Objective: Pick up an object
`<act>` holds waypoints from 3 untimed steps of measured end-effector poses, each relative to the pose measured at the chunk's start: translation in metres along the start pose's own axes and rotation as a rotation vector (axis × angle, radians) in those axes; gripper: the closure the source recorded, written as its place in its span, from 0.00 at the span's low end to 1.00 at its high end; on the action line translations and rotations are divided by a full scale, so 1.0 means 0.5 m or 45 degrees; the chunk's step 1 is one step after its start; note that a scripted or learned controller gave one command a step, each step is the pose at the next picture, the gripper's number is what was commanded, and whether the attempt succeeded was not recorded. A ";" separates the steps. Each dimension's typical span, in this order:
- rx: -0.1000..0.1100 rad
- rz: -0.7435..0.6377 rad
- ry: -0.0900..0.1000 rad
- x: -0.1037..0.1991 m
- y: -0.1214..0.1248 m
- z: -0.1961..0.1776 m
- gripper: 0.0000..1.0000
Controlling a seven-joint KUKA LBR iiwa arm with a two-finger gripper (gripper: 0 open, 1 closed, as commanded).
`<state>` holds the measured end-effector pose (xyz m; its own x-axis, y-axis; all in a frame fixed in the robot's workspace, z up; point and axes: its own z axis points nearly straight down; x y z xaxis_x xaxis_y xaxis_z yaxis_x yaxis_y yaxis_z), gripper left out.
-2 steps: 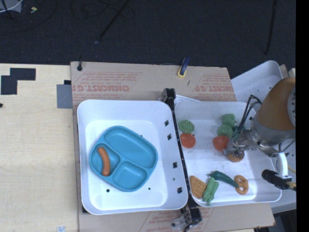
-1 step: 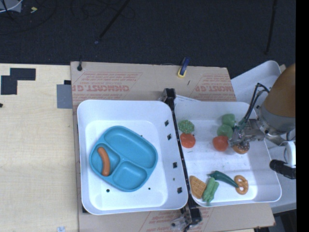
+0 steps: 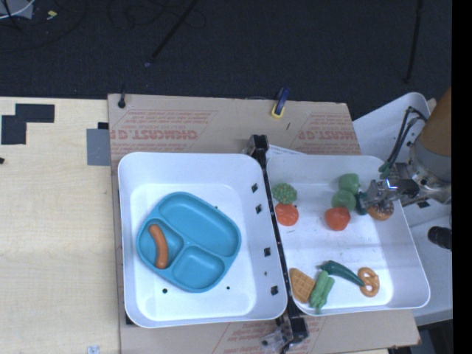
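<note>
The surface (image 3: pixel 51 257) is pale wood, with a sheet of printed cardboard (image 3: pixel 192 127) laid under the two bins and a dark carpeted floor (image 3: pixel 221 35) beyond it, crossed by cables. A blue and yellow clip (image 3: pixel 279 103) sits on the cardboard's far edge. The left bin (image 3: pixel 140 190) holds a blue divided plate (image 3: pixel 193 240), and a small orange sausage (image 3: pixel 158 245) lies in the plate's left compartment. The right bin (image 3: pixel 413 271) holds toy food: a green broccoli piece (image 3: pixel 284 192) touching a red tomato (image 3: pixel 287 214) near the bin's left wall, a second red tomato (image 3: pixel 338 218) toward the middle, and two green chunky pieces (image 3: pixel 346 190) just beyond it. Along the near edge lie a waffle-patterned biscuit (image 3: pixel 299 282), a green pea pod (image 3: pixel 321 289) against it, a dark green pepper (image 3: pixel 341 270) and a pretzel (image 3: pixel 369 280). The jaws (image 3: pixel 376 195) reach in from the right, low over the bin's far right part, just beside the green pieces and right above a brown, round item (image 3: pixel 382 212). Whether they are spread or pressed together cannot be told here, nor whether they touch anything.
</note>
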<state>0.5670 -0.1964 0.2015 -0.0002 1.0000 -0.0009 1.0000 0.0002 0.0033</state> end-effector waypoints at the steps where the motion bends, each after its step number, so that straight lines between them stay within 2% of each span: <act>1: 0.002 -0.001 0.001 -0.002 0.001 -0.055 1.00; 3: 0.006 -0.007 0.005 0.208 0.029 -0.083 1.00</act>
<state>0.5813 -0.0925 0.2430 -0.0054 1.0000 0.0030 1.0000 0.0054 -0.0017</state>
